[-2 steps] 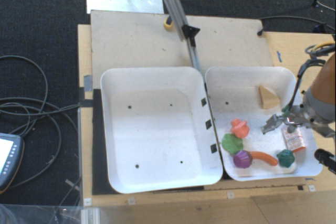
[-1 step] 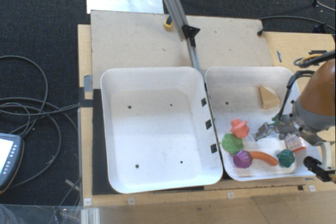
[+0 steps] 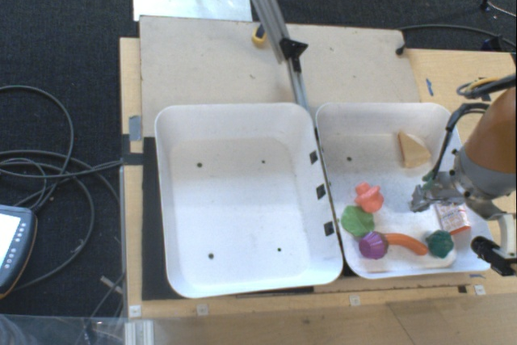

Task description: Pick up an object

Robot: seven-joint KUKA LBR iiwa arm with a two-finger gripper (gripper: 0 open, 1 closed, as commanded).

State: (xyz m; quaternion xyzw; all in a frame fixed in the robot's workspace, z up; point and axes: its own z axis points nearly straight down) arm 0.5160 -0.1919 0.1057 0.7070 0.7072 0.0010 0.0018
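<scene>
A tan desk (image 3: 347,61) stands on dark carpet (image 3: 65,28), with black cables (image 3: 40,166) looping on the floor at the left and a screen (image 3: 10,242) at the near left edge. Two white bins sit side by side: the left bin (image 3: 174,129) and the right bin (image 3: 355,121). In the right bin lie a tan wedge (image 3: 413,149), red toy (image 3: 368,196), green toy (image 3: 356,220), purple toy (image 3: 373,246), orange carrot (image 3: 406,243) and dark green ball (image 3: 440,243). The jaws (image 3: 428,198) hang over the bin's right side by a small white bottle (image 3: 451,216); whether they are spread or pressed together I cannot tell.

Robotics lab: bench (image 3: 202,61) with bins, floor cables (image 3: 48,166), teach pendant (image 3: 12,242).
</scene>
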